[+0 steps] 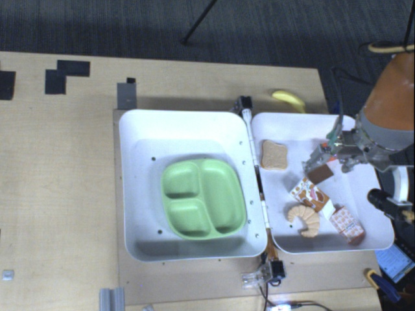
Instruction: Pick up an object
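From my screen, the jaws (329, 155) hang over the right bin (369, 241), and a small brown block (319, 173) sits right under their tips, just below and left of them; it looks pinched between the fingers, though the slant makes me unsure whether it is lifted or resting on the floor. The block is dark, flat and rectangular, its long axis tilted up toward the right. Just beneath it lie a printed packet (308, 194), a croissant (305, 217) and a red carton (347, 224); a bread slice (274, 155) lies to the left. I judge a straight lift comes next.
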`<state>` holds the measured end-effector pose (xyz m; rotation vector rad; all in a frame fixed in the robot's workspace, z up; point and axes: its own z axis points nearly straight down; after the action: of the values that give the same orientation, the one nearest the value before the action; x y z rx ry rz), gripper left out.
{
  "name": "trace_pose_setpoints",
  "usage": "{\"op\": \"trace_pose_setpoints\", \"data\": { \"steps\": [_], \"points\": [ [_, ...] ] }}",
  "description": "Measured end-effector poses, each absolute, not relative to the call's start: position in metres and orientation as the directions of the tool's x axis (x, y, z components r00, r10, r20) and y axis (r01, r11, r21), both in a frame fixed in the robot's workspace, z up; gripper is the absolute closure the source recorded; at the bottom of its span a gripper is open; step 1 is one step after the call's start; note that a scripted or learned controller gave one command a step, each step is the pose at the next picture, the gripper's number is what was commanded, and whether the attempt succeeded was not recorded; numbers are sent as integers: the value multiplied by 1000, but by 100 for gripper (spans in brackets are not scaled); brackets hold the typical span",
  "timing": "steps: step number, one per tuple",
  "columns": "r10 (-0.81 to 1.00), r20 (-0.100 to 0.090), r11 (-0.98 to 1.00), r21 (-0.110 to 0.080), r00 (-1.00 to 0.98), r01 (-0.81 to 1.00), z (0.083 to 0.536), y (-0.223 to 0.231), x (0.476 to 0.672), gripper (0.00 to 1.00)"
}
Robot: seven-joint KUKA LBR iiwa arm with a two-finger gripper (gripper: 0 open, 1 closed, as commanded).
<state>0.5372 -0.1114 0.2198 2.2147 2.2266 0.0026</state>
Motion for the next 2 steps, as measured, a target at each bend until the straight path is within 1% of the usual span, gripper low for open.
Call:
{"op": "trace_pose_setpoints", "data": {
  "steps": [1,2],
  "points": [
    [1000,-1,3,7,-3,1000,93,-120,576,0],
    [1000,-3,3,12,-3,1000,105,-121,578,100]
  ]
}}
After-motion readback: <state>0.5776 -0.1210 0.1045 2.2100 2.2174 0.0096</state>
